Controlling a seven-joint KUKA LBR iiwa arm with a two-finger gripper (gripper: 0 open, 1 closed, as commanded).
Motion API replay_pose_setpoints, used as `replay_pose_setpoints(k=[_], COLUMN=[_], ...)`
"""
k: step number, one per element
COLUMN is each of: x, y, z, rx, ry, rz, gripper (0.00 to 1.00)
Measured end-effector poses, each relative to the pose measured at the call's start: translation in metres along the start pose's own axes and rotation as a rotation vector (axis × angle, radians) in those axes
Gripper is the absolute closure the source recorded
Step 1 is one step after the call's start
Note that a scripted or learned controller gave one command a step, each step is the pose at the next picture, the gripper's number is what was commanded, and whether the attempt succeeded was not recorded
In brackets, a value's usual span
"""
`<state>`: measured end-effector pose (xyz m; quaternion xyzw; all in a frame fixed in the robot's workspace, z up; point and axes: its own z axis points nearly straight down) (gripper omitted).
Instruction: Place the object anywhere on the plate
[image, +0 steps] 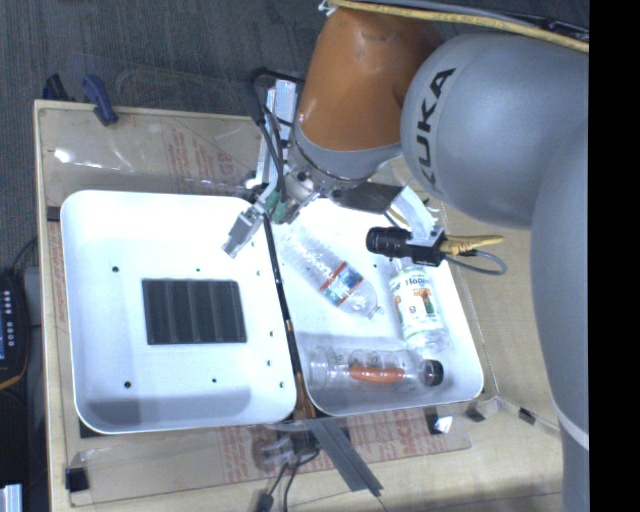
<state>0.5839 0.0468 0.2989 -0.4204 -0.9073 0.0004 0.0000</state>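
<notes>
Three bottles (338, 276) lie flat, perhaps diagonal, upright, crosswise; fingers (243, 236) state unclear.

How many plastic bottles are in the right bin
3. One clear bottle lies diagonally in the middle, one with a white label lies at the right side, one lies along the near edge. The arm may hide more.

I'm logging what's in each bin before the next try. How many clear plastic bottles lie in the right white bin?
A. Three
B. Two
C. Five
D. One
A: the right white bin holds three: a clear plastic bottle with a red-and-blue label, one with a white label and one lying along the near wall.
</notes>
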Motion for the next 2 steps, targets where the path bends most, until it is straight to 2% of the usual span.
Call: replay_pose_setpoints(k=[1,2], x=[0.013,0.024], y=[-0.010,0.023], z=[0.039,0.108], rx=[0.001,0.003], ry=[0.000,0.002], rz=[-0.054,-0.206], gripper=[0.00,0.00])
